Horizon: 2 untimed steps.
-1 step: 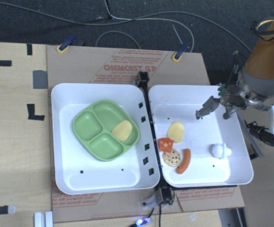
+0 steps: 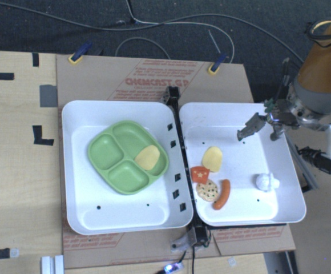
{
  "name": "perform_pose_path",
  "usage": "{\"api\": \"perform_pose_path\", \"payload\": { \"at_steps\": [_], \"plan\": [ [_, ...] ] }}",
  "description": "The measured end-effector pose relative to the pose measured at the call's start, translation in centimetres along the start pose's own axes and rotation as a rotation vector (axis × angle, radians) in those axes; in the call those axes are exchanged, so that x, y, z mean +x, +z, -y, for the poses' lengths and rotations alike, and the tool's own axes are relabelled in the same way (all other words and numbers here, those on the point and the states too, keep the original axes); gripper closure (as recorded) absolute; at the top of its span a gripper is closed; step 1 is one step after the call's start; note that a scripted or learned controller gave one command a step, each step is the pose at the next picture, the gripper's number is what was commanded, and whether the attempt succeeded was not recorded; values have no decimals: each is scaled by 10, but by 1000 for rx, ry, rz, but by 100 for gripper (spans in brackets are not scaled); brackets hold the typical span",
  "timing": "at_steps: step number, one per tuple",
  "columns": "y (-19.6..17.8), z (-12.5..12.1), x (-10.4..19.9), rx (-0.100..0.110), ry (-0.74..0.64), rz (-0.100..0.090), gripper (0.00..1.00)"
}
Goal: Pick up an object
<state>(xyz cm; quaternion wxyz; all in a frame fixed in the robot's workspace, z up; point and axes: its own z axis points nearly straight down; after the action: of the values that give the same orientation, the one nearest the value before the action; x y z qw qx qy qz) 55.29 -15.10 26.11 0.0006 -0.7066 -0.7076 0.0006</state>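
In the right bin (image 2: pixel 279 210) lie a yellow oval piece (image 2: pixel 212 158), a red piece (image 2: pixel 199 173), a round cookie (image 2: pixel 208 191), an orange-red sausage (image 2: pixel 221 194) and a small white object (image 2: pixel 265 181). My gripper (image 2: pixel 262 128) hangs over the bin's far right part, above bare floor and well apart from all of them. Its two dark fingers (image 2: pixel 249 129) are spread, with nothing between them. In the left bin a green divided plate (image 2: pixel 111 153) carries a second yellow piece (image 2: pixel 148 157) in its right compartment.
The two white bins sit side by side on cardboard, joined by a black clip strip (image 2: pixel 178 153). The arm's grey wrist with an orange band (image 2: pixel 317 73) comes in from the right over the right bin's far corner. Cables run across the dark floor behind.
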Motion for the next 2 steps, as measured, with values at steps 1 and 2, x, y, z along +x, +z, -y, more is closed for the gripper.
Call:
{"api": "perform_pose_path", "payload": {
  "at_steps": [1, 2],
  "plan": [
    [64, -2, 0, 6, 0, -1, 0],
    [129, -4, 3, 6, 0, -1, 0]
  ]
}}
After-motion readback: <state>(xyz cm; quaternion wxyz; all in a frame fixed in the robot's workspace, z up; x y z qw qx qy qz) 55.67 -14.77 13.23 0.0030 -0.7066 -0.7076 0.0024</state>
